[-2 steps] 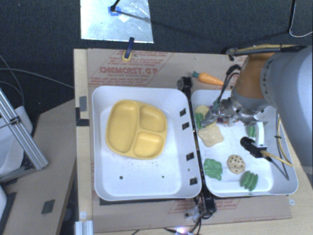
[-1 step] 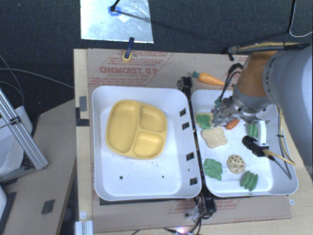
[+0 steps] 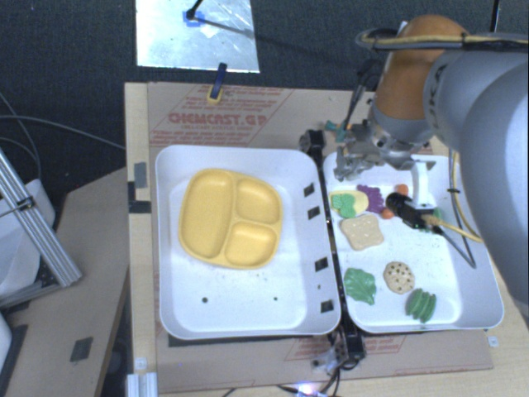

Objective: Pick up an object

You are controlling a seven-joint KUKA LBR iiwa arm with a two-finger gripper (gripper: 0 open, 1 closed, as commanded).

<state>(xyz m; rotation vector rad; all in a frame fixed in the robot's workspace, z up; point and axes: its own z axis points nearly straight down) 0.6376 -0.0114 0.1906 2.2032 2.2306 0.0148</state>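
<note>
Two white bins: left (image 3: 240,304) holds a yellow tray (image 3: 230,218), right (image 3: 463,304) toy foods; jaws' state unclear.

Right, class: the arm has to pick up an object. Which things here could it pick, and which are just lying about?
Part of the job:
hand
purple grapes
slice of bread
cookie
green leafy piece
green pod
right bin

Just lying about:
yellow divided plate
left bin
foil sheet
</note>
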